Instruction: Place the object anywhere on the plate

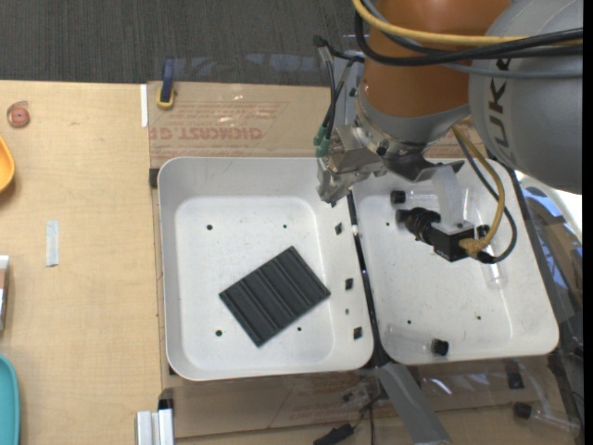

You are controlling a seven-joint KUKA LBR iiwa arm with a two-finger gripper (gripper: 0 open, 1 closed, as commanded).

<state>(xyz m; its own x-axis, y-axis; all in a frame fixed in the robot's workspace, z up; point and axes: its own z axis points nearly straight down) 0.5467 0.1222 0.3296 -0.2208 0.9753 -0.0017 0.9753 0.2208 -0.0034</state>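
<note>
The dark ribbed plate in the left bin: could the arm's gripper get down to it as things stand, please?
Probably yes. The plate lies flat with bare floor all round it in the left bin, nothing on top. The gripper hangs by the bins' shared edge, close by.

Plate [275,295]: dark grey, flat, rectangular, ribbed with parallel lengthwise grooves, lying flat and turned diagonally on the floor of the left white bin [185,248], toward that bin's lower right quarter, apart from its walls and with nothing resting on it.
</note>
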